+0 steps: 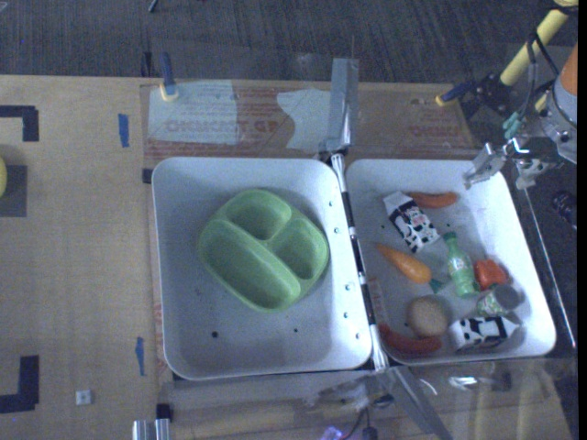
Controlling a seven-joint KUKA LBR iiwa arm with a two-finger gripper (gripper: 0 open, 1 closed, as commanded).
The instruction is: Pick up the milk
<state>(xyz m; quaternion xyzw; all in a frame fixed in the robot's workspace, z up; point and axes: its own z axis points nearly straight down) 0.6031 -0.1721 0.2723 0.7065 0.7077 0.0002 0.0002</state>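
A small white milk carton (pixel 410 224) with black cow patches lies in the upper left of the right bin (pixel 535 246). A second cow-patterned carton (pixel 481 332) lies on its side near that bin's front right corner. My gripper (pixel 503 165) hangs over the bin's far right corner, well to the right of the first carton and apart from it. Its fingers (pixel 480 170) are spread open with nothing between them.
The right bin also holds an orange carrot (pixel 404 264), a green bottle (pixel 459 266), a red piece (pixel 491 271), a grey can (pixel 505 297), a potato (pixel 426 316) and two red sausages (pixel 413 343). A green divided plate (pixel 263 247) sits in the left bin (pixel 183 337).
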